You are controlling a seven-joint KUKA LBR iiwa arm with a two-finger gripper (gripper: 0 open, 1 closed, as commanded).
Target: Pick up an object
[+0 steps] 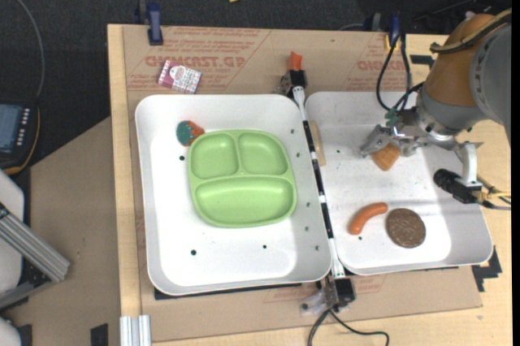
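The left bin [162, 255] holds a green divided plate [240, 178], the landmark here, with a small round teal-and-orange toy [189, 131] touching the plate's upper left corner. The right bin [349, 117] sits to the right of the plate, across the seam. In it, the arm [459, 80] comes down with its gripper [388, 140] well right of the plate, level with its top edge. The metal fingers [374, 143] are clamped on a tan block [386, 157], which sits between them at the tips. Lower, right of the plate's bottom edge, lie a brown round disc [405, 227] and an orange sausage [367, 218] just beside it.
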